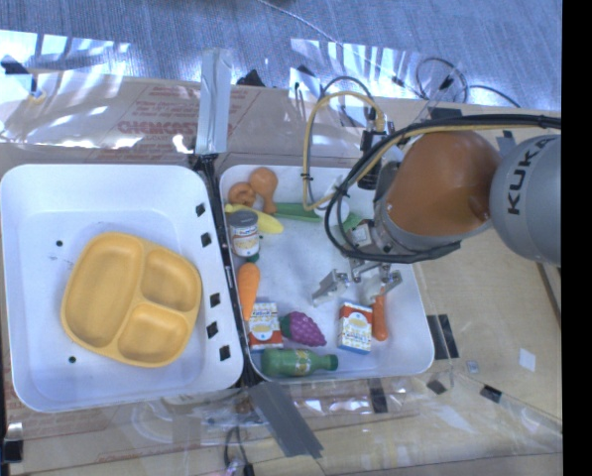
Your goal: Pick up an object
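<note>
Toy foods [281, 325] fill the right white bin [414, 350] on a cardboard-covered bench [474, 296]; end effector [358, 284] open, empty.

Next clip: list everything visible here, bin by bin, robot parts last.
Divided plate: 1, yellow, left bin.
Can: 1, dark label, right bin, left side.
Carrot: 1, orange, below the can.
Small cartons: 2, white-orange, front area.
Grapes: 1 bunch, purple, between the cartons.
Bottle: 1, green, front edge.
Banana: 1, yellow, beside the can.
Brown toy items: 2, back left corner.
Gripper: 1, metal, over the right bin.
Arm: grey, orange band.
</note>
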### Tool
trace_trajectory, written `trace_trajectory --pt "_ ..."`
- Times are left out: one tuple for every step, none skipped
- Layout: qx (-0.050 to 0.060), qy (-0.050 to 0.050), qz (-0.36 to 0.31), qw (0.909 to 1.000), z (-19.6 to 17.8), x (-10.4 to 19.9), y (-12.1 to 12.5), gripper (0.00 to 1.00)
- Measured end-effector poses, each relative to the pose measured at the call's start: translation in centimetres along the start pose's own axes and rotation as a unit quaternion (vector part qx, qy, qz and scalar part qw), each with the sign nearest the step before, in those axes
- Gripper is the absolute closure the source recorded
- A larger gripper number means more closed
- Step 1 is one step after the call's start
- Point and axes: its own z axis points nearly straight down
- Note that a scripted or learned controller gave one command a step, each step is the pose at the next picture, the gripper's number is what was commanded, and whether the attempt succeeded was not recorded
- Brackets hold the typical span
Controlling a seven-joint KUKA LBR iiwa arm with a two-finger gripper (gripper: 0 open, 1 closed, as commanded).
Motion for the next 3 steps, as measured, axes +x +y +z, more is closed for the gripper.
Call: trace_trajectory --pt "0.002 0.000 0.011 0.9999 -0.2 -3.7 -4.8 0.00" --pt "0.000 0.000 0.049 0.9988 -0.1 -0.1 2.4 0.00" --pt "0.002 -0.001 0.045 0.9990 -1.2 -0.5 2.1 1.00"
